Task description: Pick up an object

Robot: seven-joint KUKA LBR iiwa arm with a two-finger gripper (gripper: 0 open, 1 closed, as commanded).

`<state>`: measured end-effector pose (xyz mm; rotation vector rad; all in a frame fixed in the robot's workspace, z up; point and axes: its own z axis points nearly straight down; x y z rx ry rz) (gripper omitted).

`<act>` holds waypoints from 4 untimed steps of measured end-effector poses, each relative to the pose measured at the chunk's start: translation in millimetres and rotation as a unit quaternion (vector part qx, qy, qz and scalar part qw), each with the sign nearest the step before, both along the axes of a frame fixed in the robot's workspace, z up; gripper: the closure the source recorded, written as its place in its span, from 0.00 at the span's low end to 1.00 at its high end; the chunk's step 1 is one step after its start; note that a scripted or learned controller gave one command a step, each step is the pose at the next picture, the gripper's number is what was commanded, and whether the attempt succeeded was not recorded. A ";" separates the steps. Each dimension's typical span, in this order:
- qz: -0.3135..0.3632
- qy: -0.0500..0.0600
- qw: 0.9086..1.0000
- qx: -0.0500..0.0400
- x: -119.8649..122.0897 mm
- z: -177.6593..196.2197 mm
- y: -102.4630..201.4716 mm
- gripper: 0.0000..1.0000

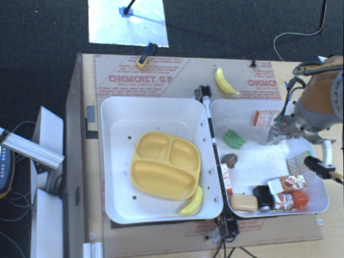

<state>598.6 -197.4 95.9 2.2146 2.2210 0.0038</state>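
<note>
Currently the gripper hangs low in the right bin, beside an orange carton; whether its jaws grip anything, I cannot tell.

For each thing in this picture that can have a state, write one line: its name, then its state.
gripper: low over the right bin, fingers unclear
yellow tray: upright in the left bin, compartments bare
banana: lying against the tray's near corner
second banana: on the bench, outside both bins
green item: lying loose, untouched
</note>
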 end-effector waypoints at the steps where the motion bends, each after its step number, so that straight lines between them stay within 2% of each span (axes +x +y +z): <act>1: 0.000 0.002 1.000 0.002 70.4 -11.8 60.1 1.00; 2: -0.001 0.001 1.000 0.001 39.9 -6.1 72.9 1.00; 3: 0.000 0.002 1.000 0.001 13.7 -11.6 105.1 1.00; 4: 0.001 0.001 1.000 0.001 14.5 -0.7 104.6 1.00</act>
